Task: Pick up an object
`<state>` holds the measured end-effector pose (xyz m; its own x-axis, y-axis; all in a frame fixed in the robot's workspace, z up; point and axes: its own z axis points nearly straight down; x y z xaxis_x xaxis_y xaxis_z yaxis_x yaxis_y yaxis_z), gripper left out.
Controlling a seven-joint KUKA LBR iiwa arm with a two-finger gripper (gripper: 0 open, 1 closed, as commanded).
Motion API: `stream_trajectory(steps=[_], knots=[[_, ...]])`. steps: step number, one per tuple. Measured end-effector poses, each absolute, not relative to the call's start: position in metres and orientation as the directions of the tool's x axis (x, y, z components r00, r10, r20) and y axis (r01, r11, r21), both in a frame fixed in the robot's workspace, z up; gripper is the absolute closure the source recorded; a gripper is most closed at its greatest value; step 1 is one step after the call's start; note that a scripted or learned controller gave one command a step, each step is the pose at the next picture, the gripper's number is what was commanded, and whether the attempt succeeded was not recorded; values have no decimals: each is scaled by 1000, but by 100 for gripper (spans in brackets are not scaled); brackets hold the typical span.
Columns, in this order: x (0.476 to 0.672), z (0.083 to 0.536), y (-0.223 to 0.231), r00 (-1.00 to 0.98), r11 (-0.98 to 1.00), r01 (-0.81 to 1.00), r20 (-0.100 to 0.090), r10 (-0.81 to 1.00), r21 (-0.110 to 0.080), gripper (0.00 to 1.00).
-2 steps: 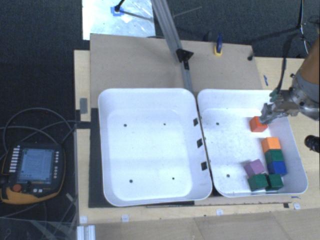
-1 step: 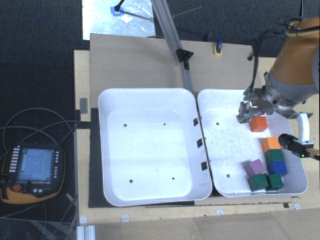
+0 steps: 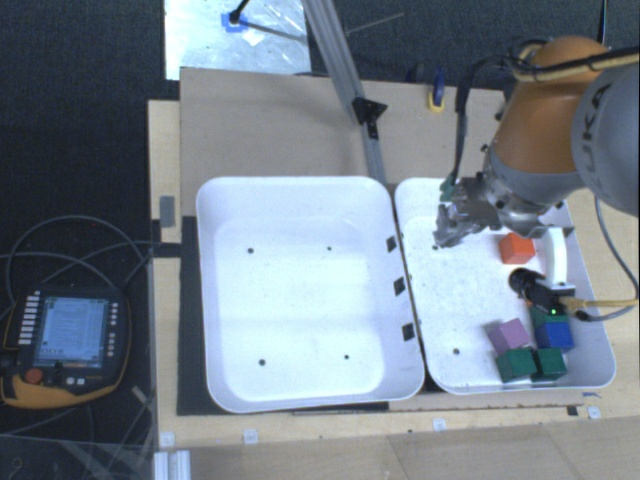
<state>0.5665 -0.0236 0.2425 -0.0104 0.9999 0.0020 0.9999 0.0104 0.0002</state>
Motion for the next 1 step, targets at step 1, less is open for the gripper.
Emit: stream_trajectory(steps=[1], knots=[[574,250,28,-11,11,1000,2,1000,3,100]])
